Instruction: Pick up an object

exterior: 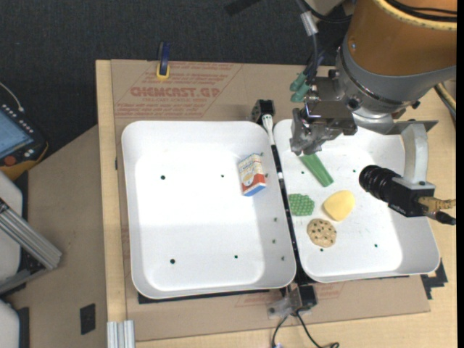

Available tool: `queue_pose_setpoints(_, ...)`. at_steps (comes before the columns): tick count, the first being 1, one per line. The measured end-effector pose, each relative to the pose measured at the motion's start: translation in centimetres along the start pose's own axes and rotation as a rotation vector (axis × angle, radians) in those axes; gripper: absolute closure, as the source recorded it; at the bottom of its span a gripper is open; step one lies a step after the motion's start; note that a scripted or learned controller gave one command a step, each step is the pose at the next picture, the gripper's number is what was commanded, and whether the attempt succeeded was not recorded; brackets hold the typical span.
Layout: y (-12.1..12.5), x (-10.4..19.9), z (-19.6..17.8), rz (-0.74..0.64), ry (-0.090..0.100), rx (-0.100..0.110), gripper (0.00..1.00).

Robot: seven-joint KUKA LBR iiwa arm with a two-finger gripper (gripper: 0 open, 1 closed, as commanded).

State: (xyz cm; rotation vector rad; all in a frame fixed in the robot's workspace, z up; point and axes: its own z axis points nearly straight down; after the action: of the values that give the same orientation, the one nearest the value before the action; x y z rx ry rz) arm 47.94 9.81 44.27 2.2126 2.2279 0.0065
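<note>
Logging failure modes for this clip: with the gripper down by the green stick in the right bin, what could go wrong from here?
1. The gripper sits at the upper end of the green stick; such an off-centre grasp may let it pivot or slip out.
2. The stick lies near the divider between the bins, so the fingers might hit that wall.
3. The green waffle piece and yellow piece lie close below; a dragged stick could shove them.

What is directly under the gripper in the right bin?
A green stick runs from beneath the gripper toward the green waffle piece. Its upper end is covered by the gripper, so a grasp cannot be confirmed.
</note>
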Motion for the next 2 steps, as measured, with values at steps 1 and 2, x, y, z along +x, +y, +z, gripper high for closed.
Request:
queue_pose_setpoints(1, -0.2, -6.2, 8.2, 0.013, -0.004, 0.012, 1.0)
queue_pose_setpoints(2, 0.1, -3.1, -3.1, 0.004, 0.001, -0.01, 1.0)
